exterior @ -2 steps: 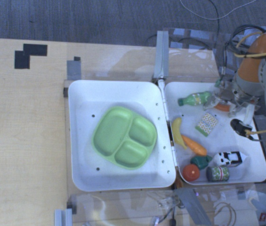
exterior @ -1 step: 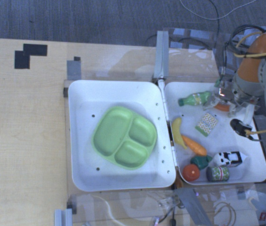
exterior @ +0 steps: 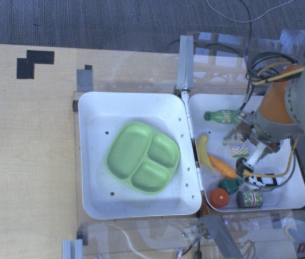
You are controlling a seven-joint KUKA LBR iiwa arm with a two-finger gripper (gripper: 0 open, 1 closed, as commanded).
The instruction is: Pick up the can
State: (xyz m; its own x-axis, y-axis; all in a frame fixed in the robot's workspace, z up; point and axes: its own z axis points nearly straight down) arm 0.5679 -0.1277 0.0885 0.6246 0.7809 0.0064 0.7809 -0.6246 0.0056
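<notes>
The left white bin (exterior: 87, 144) holds a green plastic tray with three sections (exterior: 143, 157), lying in the middle with bare white floor all around it. The right white bin (exterior: 298, 190) is crowded. A green plastic bottle (exterior: 222, 116) lies near its far wall. A yellow banana (exterior: 203, 151) and an orange carrot (exterior: 222, 166) lie by its left wall. A red tomato (exterior: 219, 197) sits at the near edge. The small green-banded metal can (exterior: 249, 198) lies on its side just beside the tomato, close to the near wall. The robot's gripper (exterior: 248, 163) hangs above the can, apart from it. I cannot tell how it is set.
</notes>
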